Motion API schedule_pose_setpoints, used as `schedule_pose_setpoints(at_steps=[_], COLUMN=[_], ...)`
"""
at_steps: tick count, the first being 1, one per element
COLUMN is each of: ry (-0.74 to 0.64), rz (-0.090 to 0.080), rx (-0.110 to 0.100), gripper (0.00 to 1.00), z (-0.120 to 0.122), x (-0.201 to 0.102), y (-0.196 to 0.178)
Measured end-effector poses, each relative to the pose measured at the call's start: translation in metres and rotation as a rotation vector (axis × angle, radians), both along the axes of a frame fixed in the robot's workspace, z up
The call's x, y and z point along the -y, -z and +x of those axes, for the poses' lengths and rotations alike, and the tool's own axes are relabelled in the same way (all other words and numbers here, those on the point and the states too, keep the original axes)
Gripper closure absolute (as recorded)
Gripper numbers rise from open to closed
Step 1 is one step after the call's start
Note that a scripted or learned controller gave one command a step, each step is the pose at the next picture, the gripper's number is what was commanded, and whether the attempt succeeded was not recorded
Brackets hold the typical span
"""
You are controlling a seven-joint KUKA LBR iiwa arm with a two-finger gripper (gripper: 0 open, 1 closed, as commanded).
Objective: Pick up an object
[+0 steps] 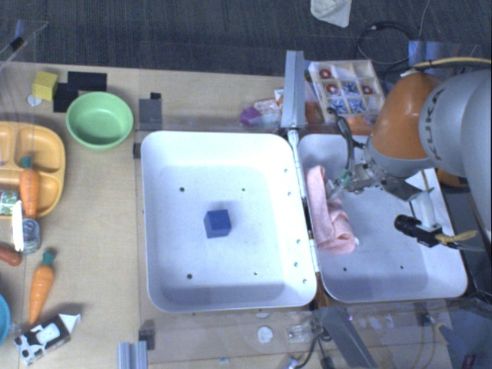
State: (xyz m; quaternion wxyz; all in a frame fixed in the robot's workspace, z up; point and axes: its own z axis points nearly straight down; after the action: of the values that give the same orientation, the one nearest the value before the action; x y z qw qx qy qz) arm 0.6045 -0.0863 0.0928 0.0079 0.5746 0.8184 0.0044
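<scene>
A small blue cube sits flat mid-floor in my left bin; a pink cloth lies bunched along the right bin's left wall.

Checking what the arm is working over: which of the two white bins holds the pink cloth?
The right bin, the one under the gripper. The pink cloth lies along its left wall; the left bin holds a blue block.

On the worktop two white bins sit side by side, the left bin holding a blue cube near its middle, the right bin holding a pink cloth along its left wall, with the gripper low beside that cloth's upper end.
</scene>
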Motion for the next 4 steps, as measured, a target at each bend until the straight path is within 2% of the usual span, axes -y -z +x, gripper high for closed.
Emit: schedule_pose_setpoints(at_steps=[1, 2, 3, 4], ry=[0.078, 0.111, 0.02, 0.075], rz=[0.001, 0.003, 0.0, -0.001], rx=[-0.006, -0.003, 0.007, 0.008], gripper=[0.0, 0.0, 0.0, 0.0], z=[-0.028, -0.026, -0.058, -0.071], x=[0.016, 0.013, 0.023, 0.004], y=[-0.126, -0.006, -0.001, 0.0])
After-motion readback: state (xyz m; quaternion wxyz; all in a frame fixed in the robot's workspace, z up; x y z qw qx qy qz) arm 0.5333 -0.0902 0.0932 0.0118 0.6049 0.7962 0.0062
